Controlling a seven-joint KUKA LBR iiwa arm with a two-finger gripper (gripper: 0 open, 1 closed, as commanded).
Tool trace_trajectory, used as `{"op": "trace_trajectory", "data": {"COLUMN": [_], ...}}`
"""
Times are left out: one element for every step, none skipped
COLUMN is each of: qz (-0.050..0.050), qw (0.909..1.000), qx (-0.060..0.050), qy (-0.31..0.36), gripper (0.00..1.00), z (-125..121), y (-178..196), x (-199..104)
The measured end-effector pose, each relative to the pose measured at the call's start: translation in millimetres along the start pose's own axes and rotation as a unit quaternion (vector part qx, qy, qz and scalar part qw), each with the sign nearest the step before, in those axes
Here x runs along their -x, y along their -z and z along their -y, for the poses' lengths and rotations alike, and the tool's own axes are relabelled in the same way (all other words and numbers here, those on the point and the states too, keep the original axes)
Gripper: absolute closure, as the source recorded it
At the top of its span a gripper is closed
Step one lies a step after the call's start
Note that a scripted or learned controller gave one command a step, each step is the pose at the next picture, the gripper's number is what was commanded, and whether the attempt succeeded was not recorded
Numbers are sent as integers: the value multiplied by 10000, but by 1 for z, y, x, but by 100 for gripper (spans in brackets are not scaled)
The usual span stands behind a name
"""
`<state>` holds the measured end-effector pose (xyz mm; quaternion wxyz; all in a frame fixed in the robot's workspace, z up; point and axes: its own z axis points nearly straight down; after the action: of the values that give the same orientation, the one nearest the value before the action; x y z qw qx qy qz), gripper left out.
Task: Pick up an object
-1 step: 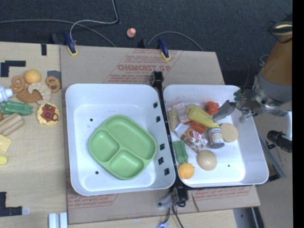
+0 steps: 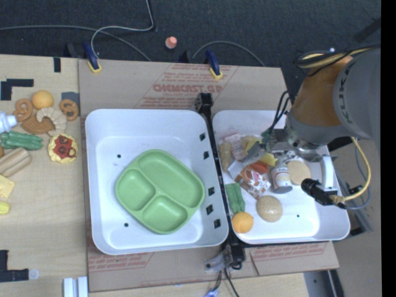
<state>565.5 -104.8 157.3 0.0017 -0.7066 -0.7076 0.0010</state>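
Two white bins on a tabletop, with the arm over the right one.

Toy foods lie loose at far left. The left bin holds a green divided plate. The right bin holds a heap of small objects: a packet, a can, an orange and a tan ball. The pincer sits low at the heap's right side; whether it is wide or narrow cannot be told.
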Motion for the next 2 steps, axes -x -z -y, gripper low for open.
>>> {"op": "trace_trajectory", "data": {"qz": [25, 3], "qw": [10000, 10000], "qx": [52, 23], "qy": [-5, 0], "gripper": [0, 0], "z": [-17, -20], "y": [-71, -71], "x": [-5, -3]}}
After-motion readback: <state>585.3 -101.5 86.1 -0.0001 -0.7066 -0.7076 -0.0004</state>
